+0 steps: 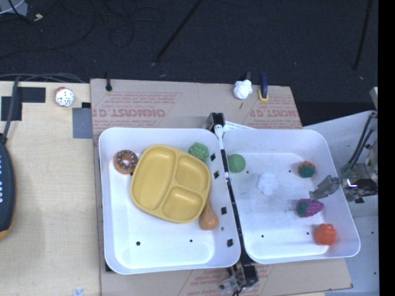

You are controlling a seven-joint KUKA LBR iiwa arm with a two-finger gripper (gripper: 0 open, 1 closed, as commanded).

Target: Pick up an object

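The right bin [290,251] holds a green ball [236,163], a white lump [267,183], a small teal and orange piece [306,169], a purple and green toy [309,208] and a red-orange toy [324,233]. My gripper [323,189] reaches in over the right bin's right rim. Its grey tip sits just above and to the right of the purple and green toy, and nothing is visibly held. The rest of the arm is cut off at the view's right side.
The left bin [160,251] carries a yellow divided plate [171,183], a donut [126,161], a green bumpy toy [199,151] and a tan pear-shaped piece [208,218]. A white object [242,89] lies on the cardboard behind the bins.
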